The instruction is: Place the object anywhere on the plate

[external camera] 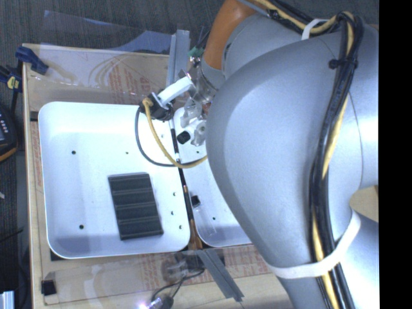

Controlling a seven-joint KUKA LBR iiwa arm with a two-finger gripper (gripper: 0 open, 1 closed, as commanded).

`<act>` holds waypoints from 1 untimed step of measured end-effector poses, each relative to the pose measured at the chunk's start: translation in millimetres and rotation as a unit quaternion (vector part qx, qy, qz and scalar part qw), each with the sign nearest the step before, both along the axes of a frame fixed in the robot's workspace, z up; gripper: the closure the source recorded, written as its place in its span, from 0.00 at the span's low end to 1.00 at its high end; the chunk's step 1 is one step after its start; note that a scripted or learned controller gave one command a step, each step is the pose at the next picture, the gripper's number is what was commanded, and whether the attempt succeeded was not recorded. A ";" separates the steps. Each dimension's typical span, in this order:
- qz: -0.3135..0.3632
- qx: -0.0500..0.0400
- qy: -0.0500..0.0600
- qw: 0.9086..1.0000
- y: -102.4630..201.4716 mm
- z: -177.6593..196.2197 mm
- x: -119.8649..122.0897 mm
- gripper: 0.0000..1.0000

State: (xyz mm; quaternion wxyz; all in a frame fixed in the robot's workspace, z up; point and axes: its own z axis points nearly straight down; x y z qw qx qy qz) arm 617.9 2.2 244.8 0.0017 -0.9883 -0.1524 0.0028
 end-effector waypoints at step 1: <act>-0.049 -0.001 -0.001 0.999 80.8 -54.1 1.8 1.00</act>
